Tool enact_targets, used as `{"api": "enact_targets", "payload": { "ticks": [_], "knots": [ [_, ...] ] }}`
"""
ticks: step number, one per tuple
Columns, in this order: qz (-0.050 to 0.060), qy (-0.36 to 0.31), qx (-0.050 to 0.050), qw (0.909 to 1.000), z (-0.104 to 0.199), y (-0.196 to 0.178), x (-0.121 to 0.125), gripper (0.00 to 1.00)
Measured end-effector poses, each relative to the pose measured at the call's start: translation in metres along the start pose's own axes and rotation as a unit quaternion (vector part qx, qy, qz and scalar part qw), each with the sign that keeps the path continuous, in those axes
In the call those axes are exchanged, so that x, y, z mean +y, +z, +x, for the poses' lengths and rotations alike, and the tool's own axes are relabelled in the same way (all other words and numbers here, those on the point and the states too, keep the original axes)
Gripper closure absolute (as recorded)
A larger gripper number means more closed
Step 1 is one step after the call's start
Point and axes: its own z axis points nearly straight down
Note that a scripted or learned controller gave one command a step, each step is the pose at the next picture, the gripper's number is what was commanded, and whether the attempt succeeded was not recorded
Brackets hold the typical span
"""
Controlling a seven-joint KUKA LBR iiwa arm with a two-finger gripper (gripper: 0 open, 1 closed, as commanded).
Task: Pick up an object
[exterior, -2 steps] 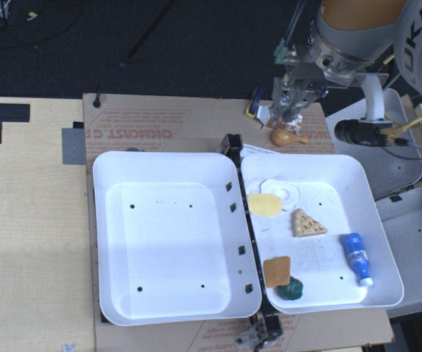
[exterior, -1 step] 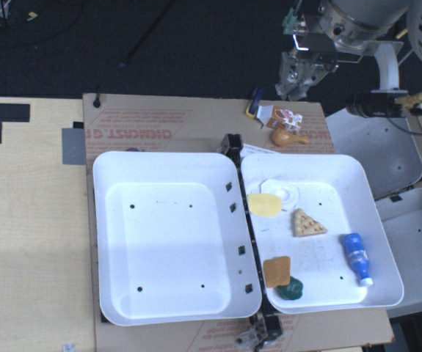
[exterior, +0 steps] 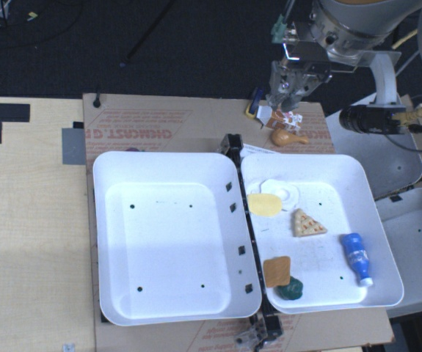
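My gripper (exterior: 287, 101) hangs over the cardboard just behind the right bin's (exterior: 376, 196) far rim, up off the bench. Right below it are a small red-and-white piece (exterior: 290, 119) and a blue-and-yellow piece (exterior: 255, 104); whether either is held is unclear. An orange pear-shaped toy (exterior: 288, 137) lies on the cardboard there. Inside the right bin are a yellow disc (exterior: 265, 204), a white round lid (exterior: 281, 191), a tan wedge (exterior: 307, 224), a blue bottle (exterior: 357, 257), a brown square (exterior: 277, 270) and a dark green lump (exterior: 292, 290).
The left bin (exterior: 108, 233) sits beside the right one, joined by a black hinge strip (exterior: 241, 226). Both rest on a cardboard sheet (exterior: 166, 123) on the pale wooden bench (exterior: 27, 218). A grey mount (exterior: 376, 119) and cables stand at the far right.
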Motion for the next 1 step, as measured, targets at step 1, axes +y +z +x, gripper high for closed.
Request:
{"api": "enact_targets", "payload": {
  "ticks": [1],
  "knots": [
    [0.000, 0.002, -0.001, 1.0000, -0.0171, -0.0349, -0.0157, 1.00]
  ]
}}
